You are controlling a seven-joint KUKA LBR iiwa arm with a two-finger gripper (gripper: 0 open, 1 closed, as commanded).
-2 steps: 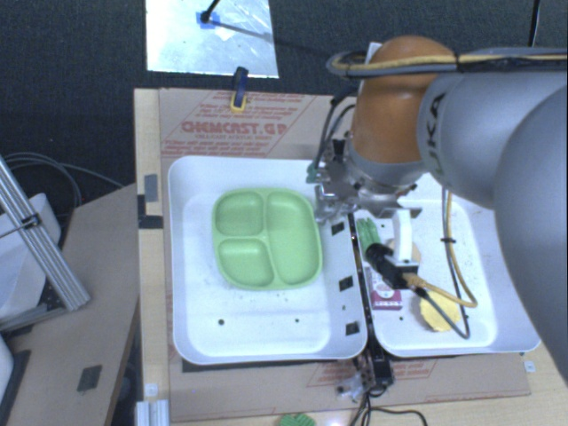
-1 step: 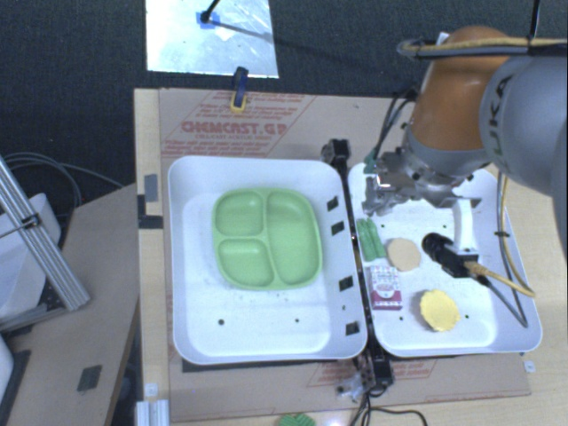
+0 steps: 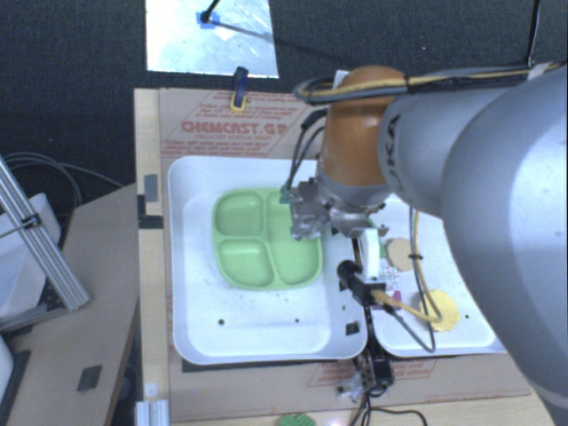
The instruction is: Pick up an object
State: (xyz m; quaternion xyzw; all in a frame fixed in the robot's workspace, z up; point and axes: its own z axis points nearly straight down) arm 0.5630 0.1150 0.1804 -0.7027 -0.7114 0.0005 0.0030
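Observation:
A green divided plate (image 3: pixel 257 238) lies in the left white bin (image 3: pixel 195 264), its three compartments bare. My gripper (image 3: pixel 306 222) hangs over the plate's right edge, low and close to it. The wrist hides how the fingers stand. In the right bin (image 3: pixel 470 335) I see a yellow round thing (image 3: pixel 441 312) and a tan disc (image 3: pixel 401 255), partly covered by the arm.
The big grey arm covers most of the right bin and the view's right side. Brown cardboard (image 3: pixel 231 127) lies under the bins at the back. A shiny sheet (image 3: pixel 211 25) sits beyond it. A metal frame (image 3: pixel 35 247) stands at the left.

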